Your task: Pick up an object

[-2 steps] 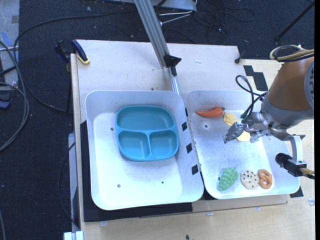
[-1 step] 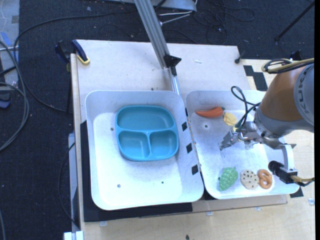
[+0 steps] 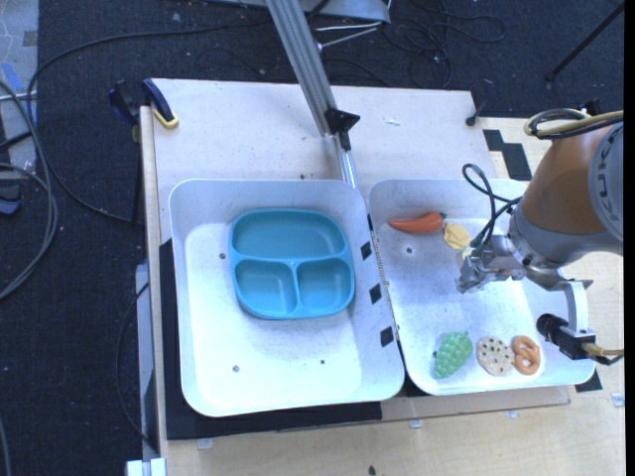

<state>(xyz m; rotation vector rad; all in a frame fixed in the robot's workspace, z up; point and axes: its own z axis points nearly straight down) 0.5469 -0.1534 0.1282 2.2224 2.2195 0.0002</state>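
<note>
Left bin (image 3: 198,296): holds one blue divided plate (image 3: 293,264), three compartments, lying flat near the bin's upper middle. Nothing rests in the compartments.

Right bin (image 3: 417,296): candidate objects lie in two groups. Along the far edge, an orange toy carrot (image 3: 417,223) with a small yellow piece (image 3: 456,235) just beside its right end. Along the near edge, a green grape cluster (image 3: 452,353), a round cookie (image 3: 492,355) and a pretzel (image 3: 526,355), set close together in a row.

Gripper (image 3: 474,274): positioned low over the right bin's bare floor, just below the yellow piece and well apart from the near row. Whether it is wide or narrow cannot be told; nothing is seen held.

Risks, as judged: closing at this position would likely catch nothing, since no object sits beneath it. The yellow piece is small and may be nudged aside. The cookie and pretzel lie flat and offer little to pinch.

Arm pose: the arm enters from the right, orange band (image 3: 566,181) uppermost, wrist angled down and leftward into the bin, above the desk (image 3: 298,127).
</note>
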